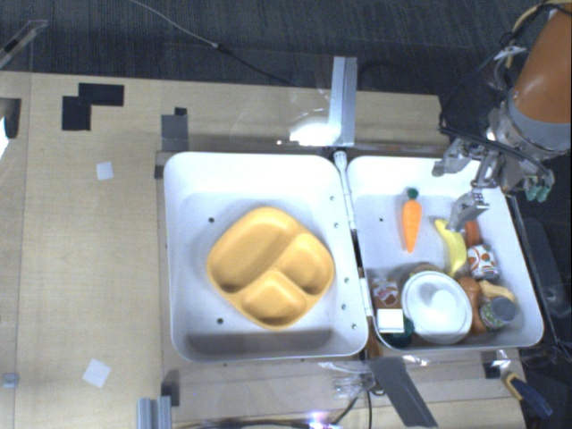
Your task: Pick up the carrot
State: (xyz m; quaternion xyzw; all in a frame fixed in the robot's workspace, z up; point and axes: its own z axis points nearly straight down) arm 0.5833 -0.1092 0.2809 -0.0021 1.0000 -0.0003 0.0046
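Note:
The carrot (410,224), orange with a small green top, lies lengthwise on the floor of the right bin (380,181), in its upper left part with its green end pointing away. My gripper (459,188) hangs over the same bin's upper right area, to the right of the carrot and apart from it. Its fingers (467,211) stand open, and only white bin floor shows between them. The arm with its orange band (545,83) comes in from the upper right.
A banana (453,245) lies just right of the carrot, under the gripper. A white bowl (437,304), cans and small food items crowd the right bin's lower half. The left bin (188,195) holds a yellow divided plate (270,264).

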